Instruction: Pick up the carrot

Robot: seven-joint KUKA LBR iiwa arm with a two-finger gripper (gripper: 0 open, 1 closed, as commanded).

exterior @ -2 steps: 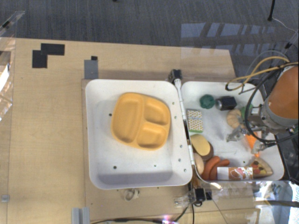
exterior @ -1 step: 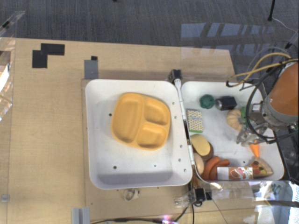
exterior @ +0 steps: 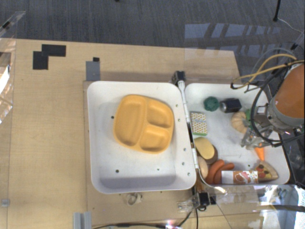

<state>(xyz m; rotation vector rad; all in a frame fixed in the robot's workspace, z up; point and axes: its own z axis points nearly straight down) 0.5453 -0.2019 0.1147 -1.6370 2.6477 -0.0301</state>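
Two white bins side by side on the bench. Left bin (exterior: 102,175) has a yellow divided plate (exterior: 143,123), three compartments, sitting a bit above centre. Right bin (exterior: 286,173) is cluttered: dark green round item (exterior: 211,103) near the top, small black object (exterior: 231,105) just right of it, a green-and-white patterned packet (exterior: 198,123) below, a potato-like tan piece (exterior: 205,148), red-orange sausages (exterior: 220,170) at the lower left, a labelled packet (exterior: 245,177) along the bottom wall, a pizza-slice toy (exterior: 268,171) in the lower right corner, and a pale beige lumpy item (exterior: 238,121). The arm comes in from the right, gripper (exterior: 252,141) low over the right side of the right bin. Carrot (exterior: 260,152) is orange, small, just below and right of the gripper tips, touching or nearly so; pincer state cannot be told from this angle, and the carrot can't be confirmed as gripped.
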